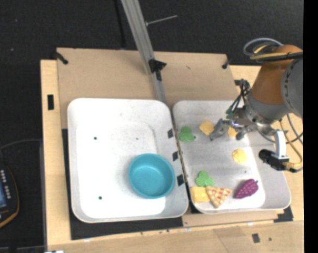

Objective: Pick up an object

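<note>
While the grey arm reaches in from the right, we find its pincer [226, 129] low over the upper part of the right white bin [269, 194], beside a yellow toy piece [206, 127]; we cannot tell how it is set. We note purple toy grapes [246, 188] near the bin's lower right corner. A round blue bowl [150, 175] sits in the left white bin [96, 120].

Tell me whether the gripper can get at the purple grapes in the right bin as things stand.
Probably yes. The purple grapes lie uncovered near the pizza slice, and the gripper hangs over the same bin.
</note>
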### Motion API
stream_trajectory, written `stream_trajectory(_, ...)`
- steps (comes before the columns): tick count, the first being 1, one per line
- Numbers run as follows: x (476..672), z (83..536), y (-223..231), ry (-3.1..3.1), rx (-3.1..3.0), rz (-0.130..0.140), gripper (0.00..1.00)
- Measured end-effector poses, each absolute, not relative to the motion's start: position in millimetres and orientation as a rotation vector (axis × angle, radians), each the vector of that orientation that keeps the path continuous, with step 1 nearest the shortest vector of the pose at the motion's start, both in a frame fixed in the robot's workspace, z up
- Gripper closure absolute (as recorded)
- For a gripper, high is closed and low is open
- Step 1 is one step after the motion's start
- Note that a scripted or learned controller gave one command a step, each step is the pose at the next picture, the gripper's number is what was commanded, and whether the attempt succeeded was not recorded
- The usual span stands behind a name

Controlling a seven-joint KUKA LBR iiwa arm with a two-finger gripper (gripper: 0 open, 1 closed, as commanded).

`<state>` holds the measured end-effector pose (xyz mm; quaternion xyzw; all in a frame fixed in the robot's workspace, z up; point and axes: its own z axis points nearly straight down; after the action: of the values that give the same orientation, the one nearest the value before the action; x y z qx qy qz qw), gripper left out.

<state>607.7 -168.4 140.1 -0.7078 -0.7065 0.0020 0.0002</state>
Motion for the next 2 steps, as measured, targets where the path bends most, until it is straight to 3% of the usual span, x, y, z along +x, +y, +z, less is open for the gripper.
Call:
stream_trajectory(1, 606.9, 99, -170, -2.219, -2.223, 0.006, 0.00)
stream_trajectory(2, 608.9, 112, -171, -2.219, -2.231, -0.003, 1.00)
